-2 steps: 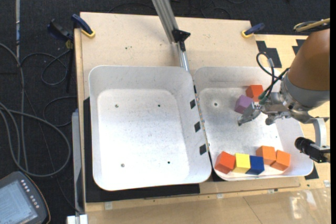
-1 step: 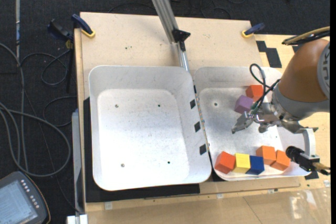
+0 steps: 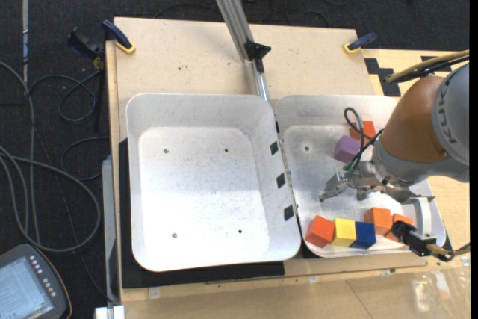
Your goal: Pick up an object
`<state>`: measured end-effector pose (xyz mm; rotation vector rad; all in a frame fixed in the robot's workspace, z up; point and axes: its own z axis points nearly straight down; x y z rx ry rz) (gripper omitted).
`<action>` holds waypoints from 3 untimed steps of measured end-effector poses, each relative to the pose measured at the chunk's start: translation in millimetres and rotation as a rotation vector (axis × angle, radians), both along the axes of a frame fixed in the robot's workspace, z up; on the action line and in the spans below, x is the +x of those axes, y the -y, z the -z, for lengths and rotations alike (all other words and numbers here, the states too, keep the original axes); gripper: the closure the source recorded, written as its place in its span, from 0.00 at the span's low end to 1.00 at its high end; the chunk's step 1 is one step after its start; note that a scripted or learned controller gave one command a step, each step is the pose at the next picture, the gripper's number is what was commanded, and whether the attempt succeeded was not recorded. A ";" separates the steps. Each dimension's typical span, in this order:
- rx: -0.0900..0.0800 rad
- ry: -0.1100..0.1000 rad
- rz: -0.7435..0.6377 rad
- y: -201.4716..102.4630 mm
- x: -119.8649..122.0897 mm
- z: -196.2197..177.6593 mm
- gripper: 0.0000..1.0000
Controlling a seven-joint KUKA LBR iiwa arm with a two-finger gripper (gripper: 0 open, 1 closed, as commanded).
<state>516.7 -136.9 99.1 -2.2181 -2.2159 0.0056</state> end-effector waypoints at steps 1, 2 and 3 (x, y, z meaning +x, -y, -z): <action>-0.002 0.008 0.000 0.6 2.2 -13.3 1.00; -0.004 0.014 -0.004 -8.5 -0.7 -66.4 1.00; -0.003 0.009 -0.004 -14.7 1.5 -108.4 1.00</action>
